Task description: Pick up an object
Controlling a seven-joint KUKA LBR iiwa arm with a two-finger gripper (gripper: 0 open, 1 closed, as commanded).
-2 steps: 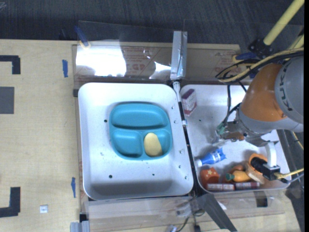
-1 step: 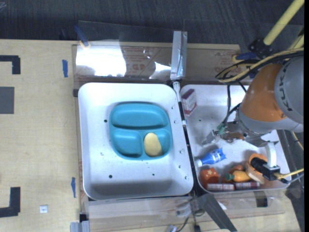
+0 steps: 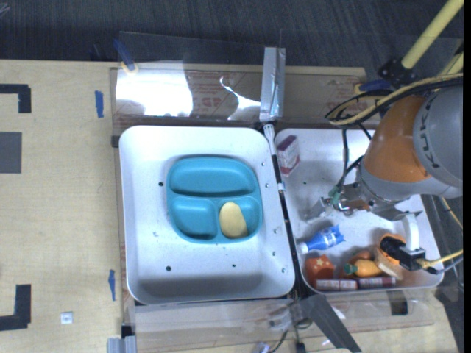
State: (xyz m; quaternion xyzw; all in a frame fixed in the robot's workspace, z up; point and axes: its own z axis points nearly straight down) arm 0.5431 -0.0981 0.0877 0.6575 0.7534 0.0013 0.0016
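Note:
My gripper hangs low over the middle of the right bin, above bare white floor, with the grey arm and its orange band coming in from the right. Just below it and slightly left lies a small blue and white bottle. A red round fruit and an orange carrot-like piece rest near the bin's front wall, with a dark red bar along that wall. A small maroon and white box stands in the far left corner. Nothing shows between the gripper's tips.
The left bin holds a blue divided tray with a yellow oval object in its near right compartment. A raised divider separates the two bins. Yellow cables loop above the right bin's far edge.

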